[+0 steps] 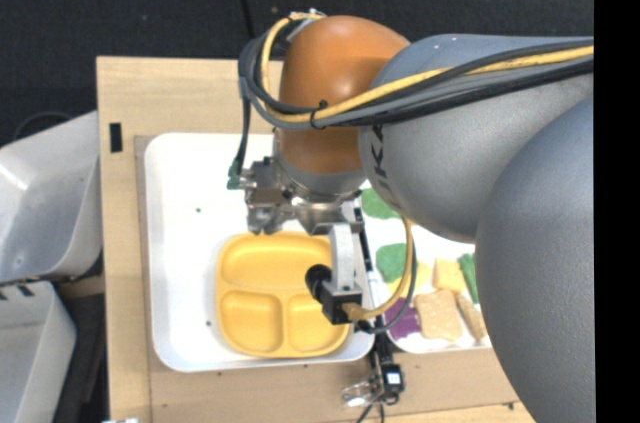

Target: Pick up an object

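1. In the camera view, a pale wooden bench (pixel 125 241) bears a shallow white bin (pixel 180 241) that takes up the left and middle of the picture.
2. The grey arm (pixel 500 151) reaches in from the right and covers most of that side. Its orange band (pixel 335 91) sits above the far part of the white bin.
3. The gripper (pixel 300 216) hangs below the orange band, over the middle of the white bin. It is right at the far edge of the yellow tray (pixel 270 301).
4. The wrist hides the gripper's tips, so I cannot tell whether it is open or closed, or whether it touches the yellow tray.
5. The yellow tray lies flat in the near half of the white bin, close to the near wall. It has three compartments: one long one on the far side and two smaller ones on the near side.
6. The floor of the white bin left of the yellow tray is bare apart from a few small dark specks.
7. To the right, partly under the arm, several small things lie close together: green pieces (pixel 392 259), a purple piece (pixel 405 323), a tan slice (pixel 438 313) and a yellow wedge (pixel 447 275).
8. A small black mark (pixel 115 138) shows on the bench beyond the white bin's left corner.
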`<state>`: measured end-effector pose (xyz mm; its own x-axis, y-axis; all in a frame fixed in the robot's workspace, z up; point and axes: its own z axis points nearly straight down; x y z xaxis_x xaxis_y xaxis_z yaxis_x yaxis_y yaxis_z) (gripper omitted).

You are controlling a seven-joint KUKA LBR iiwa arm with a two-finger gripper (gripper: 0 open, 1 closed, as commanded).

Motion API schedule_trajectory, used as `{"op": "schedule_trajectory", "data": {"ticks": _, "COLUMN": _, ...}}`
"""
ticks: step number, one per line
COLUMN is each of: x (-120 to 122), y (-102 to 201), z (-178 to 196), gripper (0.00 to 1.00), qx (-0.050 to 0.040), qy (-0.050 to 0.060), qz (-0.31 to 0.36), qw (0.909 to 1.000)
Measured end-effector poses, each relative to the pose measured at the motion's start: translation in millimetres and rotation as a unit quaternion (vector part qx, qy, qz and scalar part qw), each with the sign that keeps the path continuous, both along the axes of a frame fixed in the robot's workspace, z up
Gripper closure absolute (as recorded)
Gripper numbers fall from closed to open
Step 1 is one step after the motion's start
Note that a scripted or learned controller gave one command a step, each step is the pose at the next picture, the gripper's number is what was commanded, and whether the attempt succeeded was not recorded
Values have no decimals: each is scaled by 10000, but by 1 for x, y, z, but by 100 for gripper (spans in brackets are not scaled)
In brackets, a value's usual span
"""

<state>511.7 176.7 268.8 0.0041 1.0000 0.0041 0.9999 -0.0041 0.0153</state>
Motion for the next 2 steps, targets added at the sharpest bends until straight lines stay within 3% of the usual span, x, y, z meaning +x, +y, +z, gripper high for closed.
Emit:
{"op": "schedule_trajectory", "data": {"ticks": 1, "x": -1, "y": -21, "z": -162, "gripper": 100, "qx": -53, "qy": 148, "qz": 7, "qw": 9999}}
{"op": "schedule_trajectory", "data": {"ticks": 2, "x": -19, "y": -33, "z": -21, "gripper": 100, "qx": 0, "qy": 14, "qz": 31, "qw": 10000}}
